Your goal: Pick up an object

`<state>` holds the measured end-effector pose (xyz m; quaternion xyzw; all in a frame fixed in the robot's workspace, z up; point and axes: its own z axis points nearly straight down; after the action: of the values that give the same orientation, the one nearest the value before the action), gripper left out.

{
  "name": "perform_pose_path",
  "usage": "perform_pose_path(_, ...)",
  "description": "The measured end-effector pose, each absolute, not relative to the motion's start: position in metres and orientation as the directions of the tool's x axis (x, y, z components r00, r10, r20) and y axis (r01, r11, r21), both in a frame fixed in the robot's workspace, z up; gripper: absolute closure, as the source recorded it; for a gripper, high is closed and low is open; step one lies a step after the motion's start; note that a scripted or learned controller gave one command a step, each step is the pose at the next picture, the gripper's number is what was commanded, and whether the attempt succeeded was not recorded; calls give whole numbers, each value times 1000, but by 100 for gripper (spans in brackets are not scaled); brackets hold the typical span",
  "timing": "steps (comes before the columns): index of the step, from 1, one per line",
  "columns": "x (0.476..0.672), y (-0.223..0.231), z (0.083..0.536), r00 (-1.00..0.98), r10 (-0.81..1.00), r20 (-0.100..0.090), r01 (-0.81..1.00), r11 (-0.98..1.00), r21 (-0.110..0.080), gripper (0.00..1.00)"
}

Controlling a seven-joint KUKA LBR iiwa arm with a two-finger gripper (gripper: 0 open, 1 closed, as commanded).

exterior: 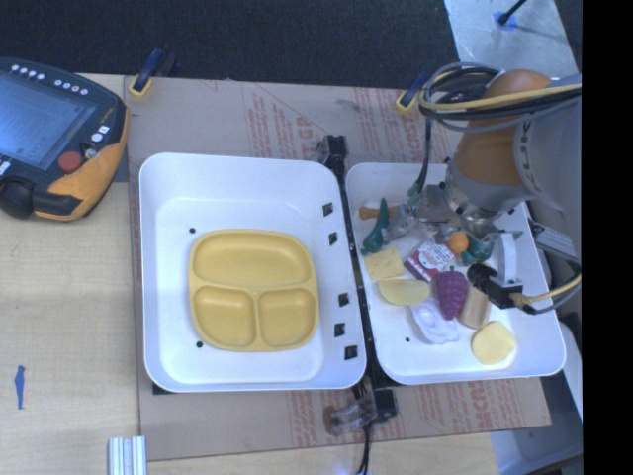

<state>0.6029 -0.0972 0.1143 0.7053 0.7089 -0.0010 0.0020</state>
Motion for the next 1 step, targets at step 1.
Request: perform_pose_path(1,511,-145,94,1,1000,2,1000,-1,-7,0)
